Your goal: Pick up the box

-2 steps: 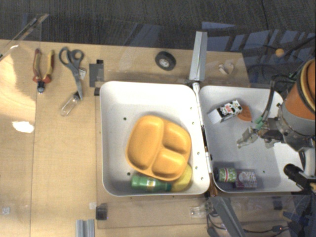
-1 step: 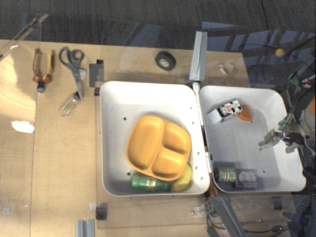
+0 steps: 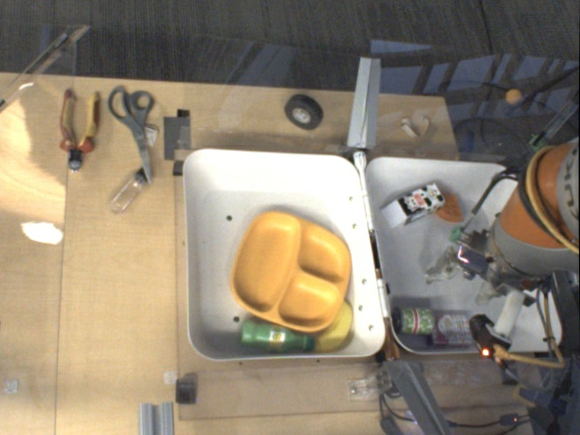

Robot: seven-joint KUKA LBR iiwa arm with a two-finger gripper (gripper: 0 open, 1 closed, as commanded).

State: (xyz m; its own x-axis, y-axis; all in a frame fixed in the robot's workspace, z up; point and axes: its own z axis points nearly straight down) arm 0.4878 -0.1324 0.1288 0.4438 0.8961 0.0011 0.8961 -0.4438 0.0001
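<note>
The arm [image 3: 544, 216] hovers over the right bin [image 3: 399, 243] near the box [image 3: 421, 199], approach pending; jaws' state unclear.

A yellow divided tray [image 3: 293, 269] sits in the left bin [image 3: 208, 243], overlapping a green can [image 3: 272, 336] and a yellow object [image 3: 337, 330] along its near wall. On the wooden surface [image 3: 109, 315] beyond lie scissors [image 3: 136, 120], red-handled pliers [image 3: 77, 125] and a roll of black tape [image 3: 304, 111].
</note>
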